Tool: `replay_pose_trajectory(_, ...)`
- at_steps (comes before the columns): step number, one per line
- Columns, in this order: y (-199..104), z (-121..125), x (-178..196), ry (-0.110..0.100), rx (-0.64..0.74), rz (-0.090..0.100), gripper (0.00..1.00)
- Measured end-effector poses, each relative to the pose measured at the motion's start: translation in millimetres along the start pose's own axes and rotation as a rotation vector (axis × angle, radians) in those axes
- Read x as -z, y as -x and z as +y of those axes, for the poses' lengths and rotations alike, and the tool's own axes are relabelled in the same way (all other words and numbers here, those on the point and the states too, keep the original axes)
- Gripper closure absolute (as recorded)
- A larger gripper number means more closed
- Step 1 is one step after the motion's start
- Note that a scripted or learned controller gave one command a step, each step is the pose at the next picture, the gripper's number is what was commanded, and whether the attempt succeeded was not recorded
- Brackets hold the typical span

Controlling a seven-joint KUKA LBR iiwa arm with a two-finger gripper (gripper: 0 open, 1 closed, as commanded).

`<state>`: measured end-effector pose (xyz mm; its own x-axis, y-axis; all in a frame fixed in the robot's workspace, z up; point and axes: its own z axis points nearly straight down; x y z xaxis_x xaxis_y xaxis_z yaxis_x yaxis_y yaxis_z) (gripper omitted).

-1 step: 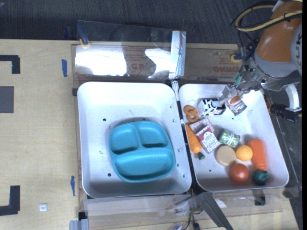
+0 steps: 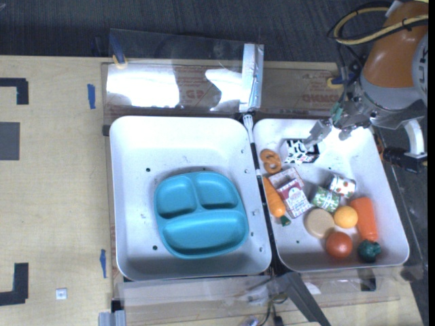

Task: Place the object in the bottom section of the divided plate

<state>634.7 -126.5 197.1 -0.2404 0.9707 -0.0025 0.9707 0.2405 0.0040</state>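
Bench: two white bins.
Plate: centre-left, bottom section bare.
Gripper: upper right, over a black-white toy; jaws unclear.
Advice: descend straight, close firmly.

A blue divided plate sits in the left bin. The right bin holds a carrot, a tomato, an orange and a black-and-white toy, with the gripper just above that toy.
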Motion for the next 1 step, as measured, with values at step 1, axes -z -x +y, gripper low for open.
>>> replay_pose_trajectory(1, -100.0, 28.9, -12.3, -0.005, 0.214, 0.006, 0.0)
